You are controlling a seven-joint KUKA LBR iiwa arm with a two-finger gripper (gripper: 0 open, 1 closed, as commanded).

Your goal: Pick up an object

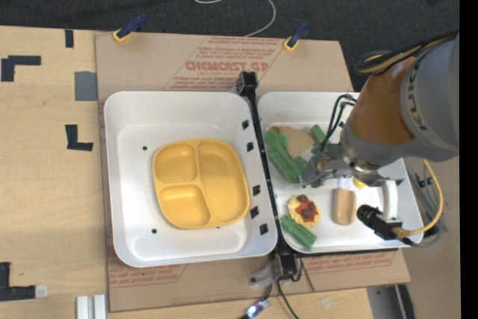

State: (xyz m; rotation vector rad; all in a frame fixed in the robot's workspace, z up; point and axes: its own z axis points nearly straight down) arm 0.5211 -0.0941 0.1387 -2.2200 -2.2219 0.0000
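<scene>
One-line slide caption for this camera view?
KUKA arm's gripper hovers over green toys in the right bin; yellow divided plate sits in the left bin.

Arm [418,104]: thick grey rounded casing, broad orange band [377,112] above wrist. Thin dark cables [336,119] loop beside band. Tool [317,169] dark metal, small. Yellow cable [432,217] trails near black fitting [377,222].

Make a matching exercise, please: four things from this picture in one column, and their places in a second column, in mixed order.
Things:
1. yellow divided plate
2. tan cylinder
3. gripper
4. blue clip

Places:
A. on the cardboard's far edge
B. above the green pieces in the right bin
C. in the left bin
D. in the right bin, beside the small pizza toy

Pairs: 1-C, 2-D, 3-B, 4-A
</scene>
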